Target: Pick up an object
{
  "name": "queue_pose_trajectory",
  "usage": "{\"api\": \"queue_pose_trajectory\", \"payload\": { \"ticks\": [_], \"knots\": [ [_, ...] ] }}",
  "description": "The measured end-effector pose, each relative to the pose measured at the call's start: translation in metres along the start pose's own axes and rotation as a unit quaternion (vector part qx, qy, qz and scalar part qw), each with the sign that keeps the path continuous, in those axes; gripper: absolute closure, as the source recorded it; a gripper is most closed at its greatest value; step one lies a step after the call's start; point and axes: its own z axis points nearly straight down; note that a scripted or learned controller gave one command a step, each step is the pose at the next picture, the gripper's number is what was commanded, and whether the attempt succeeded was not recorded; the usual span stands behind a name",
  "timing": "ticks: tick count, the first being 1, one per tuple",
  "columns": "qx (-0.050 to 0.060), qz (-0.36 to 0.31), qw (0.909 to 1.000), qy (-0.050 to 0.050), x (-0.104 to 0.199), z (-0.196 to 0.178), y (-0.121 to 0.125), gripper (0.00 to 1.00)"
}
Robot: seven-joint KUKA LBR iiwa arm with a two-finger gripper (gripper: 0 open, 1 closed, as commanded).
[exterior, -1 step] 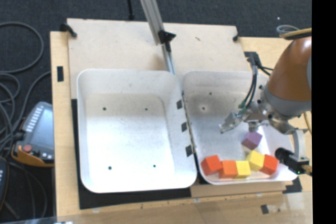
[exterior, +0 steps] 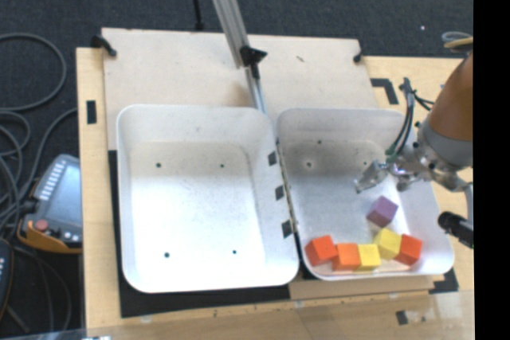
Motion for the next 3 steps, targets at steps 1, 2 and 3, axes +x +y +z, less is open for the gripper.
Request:
{"api": "queue_pose_trajectory", "payload": {
  "ticks": [1,2,3],
  "knots": [
    [-0.003,-0.004,1.0,0.001,-0.002,0.055,-0.02,0.0],
    [-0.003,0.0,1.0,0.0,0.019,0.079,-0.047,0.0],
    [-0.007,0.001,1.0,-0.001,0.017,0.067,-0.044,1.0]
  ]
}}
